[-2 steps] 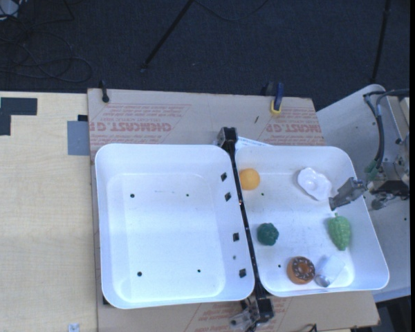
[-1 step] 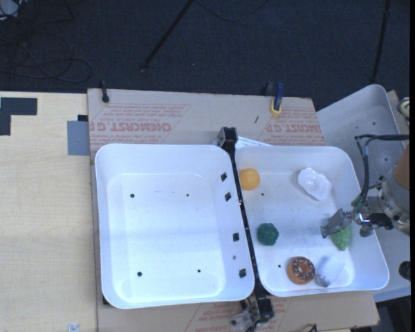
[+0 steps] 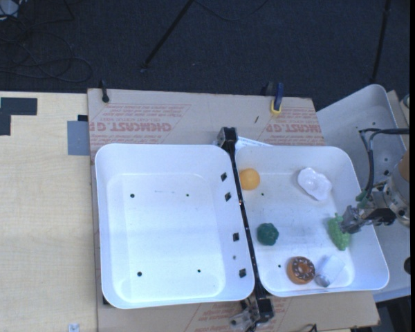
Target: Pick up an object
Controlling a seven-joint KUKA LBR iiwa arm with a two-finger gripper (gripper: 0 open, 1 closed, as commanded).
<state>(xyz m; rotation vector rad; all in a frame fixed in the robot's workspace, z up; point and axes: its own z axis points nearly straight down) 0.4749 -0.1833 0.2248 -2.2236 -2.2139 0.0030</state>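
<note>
- Gripper (image 3: 351, 222) sits at the right edge of the right bin (image 3: 301, 159), reaching in from the right, low over the bin wall.
- Fingers appear pressed onto the upper end of a green object (image 3: 339, 234), which lies just inside the right wall; the view is too small to tell for certain whether the object is truly pinched between them.
- White crumpled object (image 3: 314, 183) lies in the upper right part of the same bin, apart from the gripper.
- Orange ball (image 3: 249, 179) rests near the divider at the upper left of that bin.
- Dark green round object (image 3: 267, 234) lies near the bin's middle.
- Doughnut-like brown ring (image 3: 301, 270) lies at the lower edge, with a pale clear item (image 3: 324, 273) just beside it.
- Left bin (image 3: 117, 185) stands alongside, touching the divider (image 3: 238, 206).
</note>
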